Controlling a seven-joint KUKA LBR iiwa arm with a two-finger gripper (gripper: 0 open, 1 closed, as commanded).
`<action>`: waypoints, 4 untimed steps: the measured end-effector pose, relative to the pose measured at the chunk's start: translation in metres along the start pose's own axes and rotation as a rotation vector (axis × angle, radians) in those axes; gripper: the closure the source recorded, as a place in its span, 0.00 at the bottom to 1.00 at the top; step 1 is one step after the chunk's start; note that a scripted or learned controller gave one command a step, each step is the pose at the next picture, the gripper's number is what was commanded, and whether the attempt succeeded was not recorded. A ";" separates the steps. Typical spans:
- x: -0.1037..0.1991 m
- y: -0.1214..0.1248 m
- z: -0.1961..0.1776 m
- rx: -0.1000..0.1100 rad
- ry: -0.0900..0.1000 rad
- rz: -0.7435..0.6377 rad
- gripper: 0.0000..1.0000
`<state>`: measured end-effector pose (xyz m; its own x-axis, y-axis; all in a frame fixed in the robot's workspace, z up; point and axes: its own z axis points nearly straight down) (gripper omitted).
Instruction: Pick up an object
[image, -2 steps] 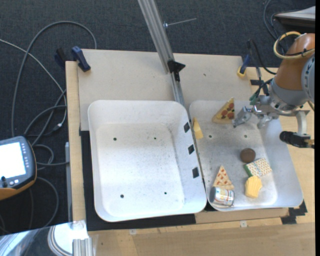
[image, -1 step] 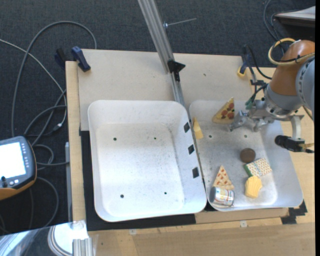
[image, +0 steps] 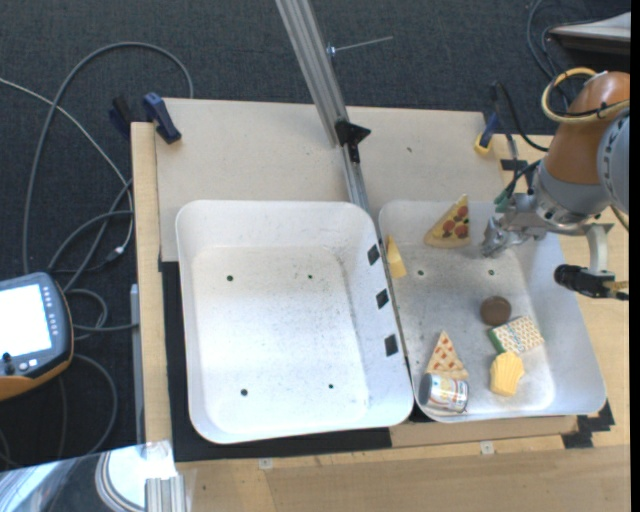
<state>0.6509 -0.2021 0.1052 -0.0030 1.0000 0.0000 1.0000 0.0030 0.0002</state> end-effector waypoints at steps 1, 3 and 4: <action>0.010 0.003 -0.057 -0.007 -0.002 0.000 1.00; 0.065 -0.011 -0.102 0.003 0.003 -0.003 1.00; 0.117 -0.021 -0.097 0.004 0.003 -0.003 1.00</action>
